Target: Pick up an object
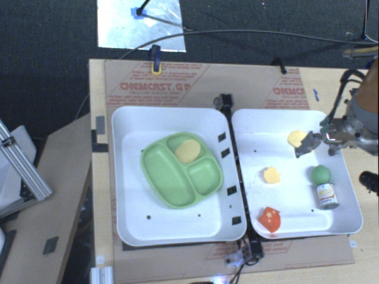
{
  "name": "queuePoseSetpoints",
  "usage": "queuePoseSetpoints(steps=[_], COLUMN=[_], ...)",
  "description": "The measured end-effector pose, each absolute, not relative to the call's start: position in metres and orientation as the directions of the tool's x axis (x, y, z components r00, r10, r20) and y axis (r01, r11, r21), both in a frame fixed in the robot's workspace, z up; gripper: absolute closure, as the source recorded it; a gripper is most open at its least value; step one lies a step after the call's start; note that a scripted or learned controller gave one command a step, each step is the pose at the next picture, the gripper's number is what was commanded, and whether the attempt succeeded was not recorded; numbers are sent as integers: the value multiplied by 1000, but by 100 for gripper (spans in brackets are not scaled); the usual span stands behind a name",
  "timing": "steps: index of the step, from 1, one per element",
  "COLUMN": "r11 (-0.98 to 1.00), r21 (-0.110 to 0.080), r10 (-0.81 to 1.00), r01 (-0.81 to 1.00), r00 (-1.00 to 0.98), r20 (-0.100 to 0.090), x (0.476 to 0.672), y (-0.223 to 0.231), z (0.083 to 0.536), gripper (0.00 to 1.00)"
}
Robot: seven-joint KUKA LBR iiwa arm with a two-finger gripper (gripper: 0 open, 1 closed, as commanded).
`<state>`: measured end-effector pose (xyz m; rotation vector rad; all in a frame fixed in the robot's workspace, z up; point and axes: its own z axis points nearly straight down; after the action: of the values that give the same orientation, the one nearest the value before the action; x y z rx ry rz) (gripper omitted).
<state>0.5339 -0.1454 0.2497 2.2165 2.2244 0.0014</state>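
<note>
Dark carpeted floor (pixel 266 7) behind tabletop (pixel 201 78). Shiny foil sheet (pixel 140 16) lies on floor, top left. Aluminium rail (pixel 23 164) at left edge. Even overhead light.

A: What is recorded beneath the bins?
B: A printed cardboard sheet (pixel 195 81), laid on the bench (pixel 65 176) and held at its far edge by a blue clamp (pixel 155 55).
A: And between the left bin (pixel 127 176) and the right bin (pixel 349 218)?
B: Black clips (pixel 231 191) are listed along the shared rims.
A: Beyond the bench?
B: A crinkled foil sheet (pixel 139 16) on dark carpet (pixel 47 40), and a thin cable (pixel 266 34) run across it. An aluminium rail (pixel 23 167) is noted at the left edge.
</note>
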Motion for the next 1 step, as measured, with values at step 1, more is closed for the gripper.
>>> queuePoseSetpoints(steps=[1], r11=[1], r21=[-1], r10=[1000], r01=[1000], r00=[-1], r20=[0], x=[533], y=[-135], z=[198], gripper=[0])
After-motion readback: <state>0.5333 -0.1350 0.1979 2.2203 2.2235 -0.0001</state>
